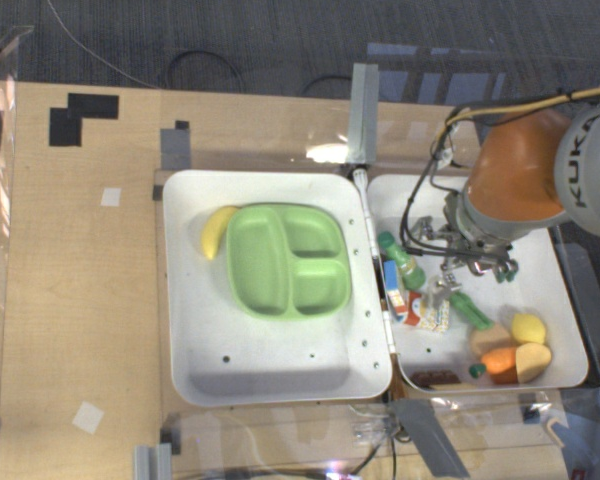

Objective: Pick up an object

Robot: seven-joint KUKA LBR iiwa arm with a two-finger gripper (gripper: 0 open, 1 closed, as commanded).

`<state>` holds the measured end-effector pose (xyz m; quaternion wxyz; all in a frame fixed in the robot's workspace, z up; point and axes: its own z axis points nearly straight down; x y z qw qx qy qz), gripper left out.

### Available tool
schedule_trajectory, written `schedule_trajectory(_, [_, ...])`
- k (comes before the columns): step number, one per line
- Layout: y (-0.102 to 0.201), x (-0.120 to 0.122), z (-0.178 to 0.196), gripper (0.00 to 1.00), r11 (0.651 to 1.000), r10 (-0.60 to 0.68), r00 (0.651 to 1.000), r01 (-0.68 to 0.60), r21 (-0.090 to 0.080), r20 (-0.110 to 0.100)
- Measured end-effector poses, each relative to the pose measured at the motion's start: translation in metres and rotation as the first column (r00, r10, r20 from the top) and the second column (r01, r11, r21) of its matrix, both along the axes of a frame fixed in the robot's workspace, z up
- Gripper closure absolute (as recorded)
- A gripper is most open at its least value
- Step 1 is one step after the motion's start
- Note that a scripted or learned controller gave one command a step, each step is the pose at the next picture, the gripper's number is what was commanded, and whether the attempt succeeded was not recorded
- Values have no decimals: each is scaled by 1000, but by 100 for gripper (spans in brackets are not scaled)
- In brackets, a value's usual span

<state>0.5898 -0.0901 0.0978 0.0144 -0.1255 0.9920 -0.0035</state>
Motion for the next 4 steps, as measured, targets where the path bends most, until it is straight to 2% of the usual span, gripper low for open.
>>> schedule_trajectory(1, [9,75,-7,0,981,196,981,-196,0,-13])
schedule_trajectory(2, [-18,-8,-7,0,993,114,993,-114,1,-16])
schedule_trajectory(3, [-18,-52,-7,0,1000,-27,1000,27,2,-7])
schedule_trajectory(4, [-1,36,-9,0,1000,-1,1000,1,5,-17])
